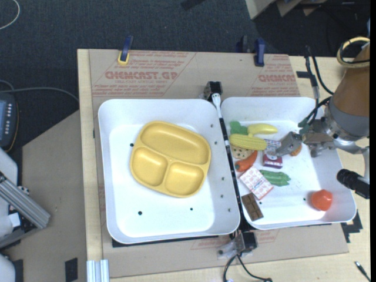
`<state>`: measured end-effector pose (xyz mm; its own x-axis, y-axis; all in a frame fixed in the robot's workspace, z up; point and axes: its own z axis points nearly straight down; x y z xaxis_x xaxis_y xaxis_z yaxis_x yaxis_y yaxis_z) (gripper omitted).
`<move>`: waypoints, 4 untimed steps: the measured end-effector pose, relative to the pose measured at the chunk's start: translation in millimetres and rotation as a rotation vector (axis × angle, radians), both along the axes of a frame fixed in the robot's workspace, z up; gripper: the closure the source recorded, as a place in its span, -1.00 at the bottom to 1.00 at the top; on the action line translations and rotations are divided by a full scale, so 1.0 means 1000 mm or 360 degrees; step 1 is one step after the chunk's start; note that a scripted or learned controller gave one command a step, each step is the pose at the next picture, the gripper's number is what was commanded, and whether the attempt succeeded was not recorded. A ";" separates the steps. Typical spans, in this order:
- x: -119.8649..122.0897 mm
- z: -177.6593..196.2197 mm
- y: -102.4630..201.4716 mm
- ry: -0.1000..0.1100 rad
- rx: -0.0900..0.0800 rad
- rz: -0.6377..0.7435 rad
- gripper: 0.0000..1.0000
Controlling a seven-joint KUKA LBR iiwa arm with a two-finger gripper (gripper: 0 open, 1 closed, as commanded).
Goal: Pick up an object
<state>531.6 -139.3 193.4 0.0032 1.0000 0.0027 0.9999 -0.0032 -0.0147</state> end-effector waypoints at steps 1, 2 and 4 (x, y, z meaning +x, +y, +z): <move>0.003 0.007 0.000 -0.0023 -0.0004 0.0005 -1.00; -0.002 -0.054 0.006 -0.0014 0.0000 0.0004 -1.00; -0.001 -0.093 0.006 -0.0025 -0.0004 0.0001 1.00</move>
<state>530.3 -133.3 100.1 0.0024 1.0000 0.0000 1.0000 -0.0024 0.0011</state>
